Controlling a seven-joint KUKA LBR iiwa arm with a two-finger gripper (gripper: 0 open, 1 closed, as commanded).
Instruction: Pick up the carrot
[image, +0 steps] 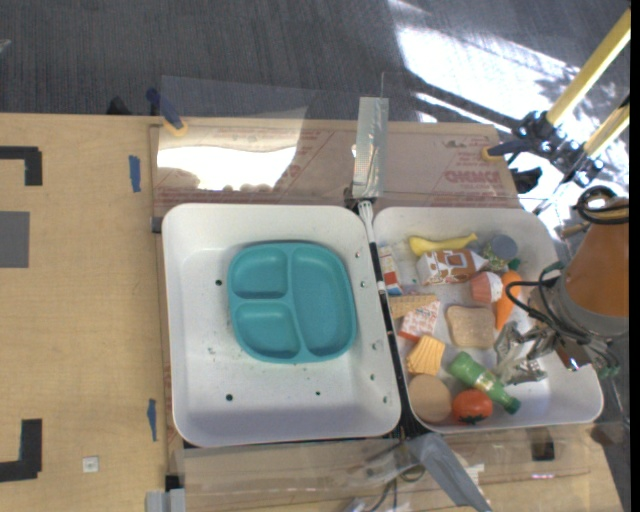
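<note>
Right of centre, the carrot (505, 300) lies in the right bin (585, 395), its lower end hidden behind the metal end effector (522, 350), whose grip state cannot be made out. One green bottle (482, 377), one tomato (472, 404) and one banana (443, 242) share that bin. One teal plate (292, 300) sits in the left bin (190, 330) on the desk (75, 300).

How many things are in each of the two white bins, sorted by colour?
Left bin:
Teal: 1, divided plate
Right bin:
Yellow: 2, banana, cheese wedge
Orange or red: 3, carrot, tomato, milk carton
Green: 1, bottle
Tan: 2, bread slice, round bun
Total: 9, counting items I can tell apart.
</note>
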